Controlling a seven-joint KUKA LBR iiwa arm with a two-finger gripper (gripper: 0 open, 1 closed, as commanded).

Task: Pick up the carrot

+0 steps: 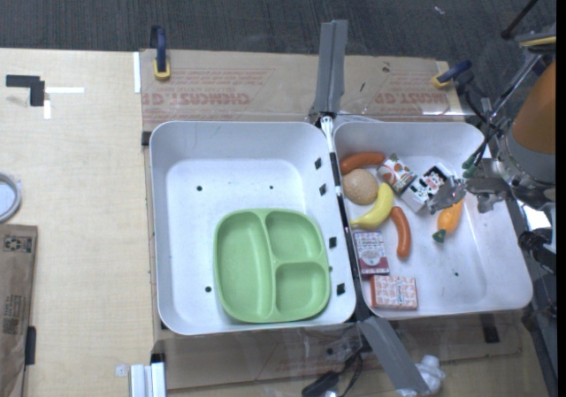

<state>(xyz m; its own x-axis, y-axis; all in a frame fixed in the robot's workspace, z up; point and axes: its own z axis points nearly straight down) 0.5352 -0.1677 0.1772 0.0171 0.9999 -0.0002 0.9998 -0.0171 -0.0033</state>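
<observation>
The carrot (450, 217) is small and orange, with a green top pointing toward the front. It lies in the right part of the right bin (469, 285). My gripper (455, 194) hangs at the end of the arm that reaches in from the right. Its tip is directly over the carrot's upper end, touching or nearly touching it. The slant of the view hides whether the carrot is gripped.
Left of the carrot lie two sausages (402, 232), a banana (381, 209), a bread roll (360, 186), a small printed can (397, 174) and a black-and-white packet (432, 181). Two red-and-white cartons (394, 293) sit at the front. The left bin holds a green divided plate (272, 264).
</observation>
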